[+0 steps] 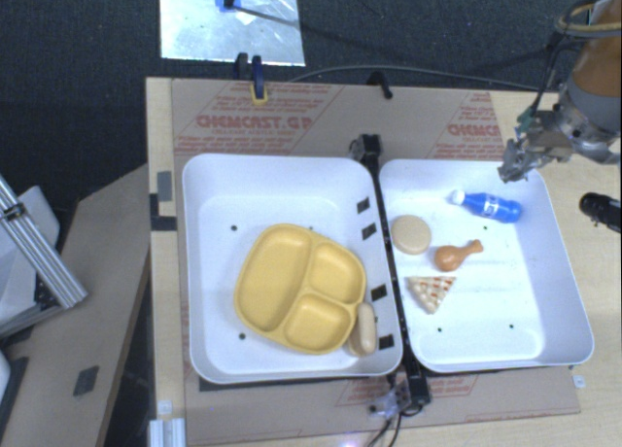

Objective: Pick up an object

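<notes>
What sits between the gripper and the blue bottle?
Nothing visible. The gripper hovers near the right bin's far right corner; the bottle lies just below-left of it in the picture, with bare bin floor between.

The arm (595,85) is cut off by the right edge.

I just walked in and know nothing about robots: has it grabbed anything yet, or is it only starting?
Nothing looks picked up yet. The tool hangs over the right bin's far edge, near the blue bottle. The bottle, the round cookie, the drumstick and the pizza slice all lie in that bin. The whole grab is left.
</notes>
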`<state>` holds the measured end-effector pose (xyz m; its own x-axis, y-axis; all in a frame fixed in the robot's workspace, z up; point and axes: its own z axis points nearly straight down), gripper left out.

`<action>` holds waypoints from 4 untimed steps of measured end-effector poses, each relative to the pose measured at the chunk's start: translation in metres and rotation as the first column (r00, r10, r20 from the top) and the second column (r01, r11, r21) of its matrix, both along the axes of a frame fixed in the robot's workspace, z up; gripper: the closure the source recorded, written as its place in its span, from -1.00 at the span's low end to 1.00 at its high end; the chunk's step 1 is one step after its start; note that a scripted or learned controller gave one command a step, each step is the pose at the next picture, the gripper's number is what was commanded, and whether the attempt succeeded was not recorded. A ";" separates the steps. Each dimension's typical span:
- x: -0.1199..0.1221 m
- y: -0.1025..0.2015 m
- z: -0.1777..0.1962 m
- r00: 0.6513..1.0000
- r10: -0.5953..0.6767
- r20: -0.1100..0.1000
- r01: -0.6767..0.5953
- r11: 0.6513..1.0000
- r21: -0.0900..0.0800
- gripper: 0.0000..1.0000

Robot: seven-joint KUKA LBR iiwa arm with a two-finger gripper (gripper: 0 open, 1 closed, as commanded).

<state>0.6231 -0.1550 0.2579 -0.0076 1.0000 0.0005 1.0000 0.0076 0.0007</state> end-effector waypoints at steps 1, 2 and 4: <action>-0.007 0.044 0.000 1.000 0.000 0.001 0.000 1.000 0.000 1.00; -0.025 0.087 -0.011 1.000 0.000 -0.001 0.000 1.000 0.001 1.00; -0.066 0.187 -0.015 1.000 0.001 -0.002 -0.001 1.000 0.001 1.00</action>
<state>0.5569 0.0324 0.2427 -0.0086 1.0000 0.0014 1.0000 0.0086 -0.0016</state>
